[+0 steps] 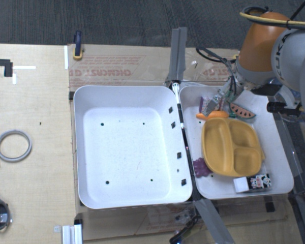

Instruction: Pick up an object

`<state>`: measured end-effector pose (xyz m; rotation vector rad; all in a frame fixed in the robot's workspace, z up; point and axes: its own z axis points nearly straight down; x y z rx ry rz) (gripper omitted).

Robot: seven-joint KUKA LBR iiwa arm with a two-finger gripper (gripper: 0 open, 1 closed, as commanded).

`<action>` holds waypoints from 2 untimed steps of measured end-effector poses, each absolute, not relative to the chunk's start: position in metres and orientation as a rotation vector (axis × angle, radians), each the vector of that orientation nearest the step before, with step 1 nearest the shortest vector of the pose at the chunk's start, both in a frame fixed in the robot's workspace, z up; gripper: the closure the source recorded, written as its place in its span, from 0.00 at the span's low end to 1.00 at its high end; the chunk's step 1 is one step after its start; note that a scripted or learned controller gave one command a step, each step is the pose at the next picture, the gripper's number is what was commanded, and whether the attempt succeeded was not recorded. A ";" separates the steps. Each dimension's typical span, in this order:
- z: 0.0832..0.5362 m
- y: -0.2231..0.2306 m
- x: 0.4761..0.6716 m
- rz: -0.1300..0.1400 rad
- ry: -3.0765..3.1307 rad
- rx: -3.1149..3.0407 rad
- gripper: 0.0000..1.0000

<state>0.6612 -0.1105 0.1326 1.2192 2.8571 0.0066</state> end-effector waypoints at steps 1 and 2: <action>0.093 -0.131 0.637 0.001 2.561 1.813 0.00; 0.107 -0.131 0.642 0.008 2.552 1.796 1.00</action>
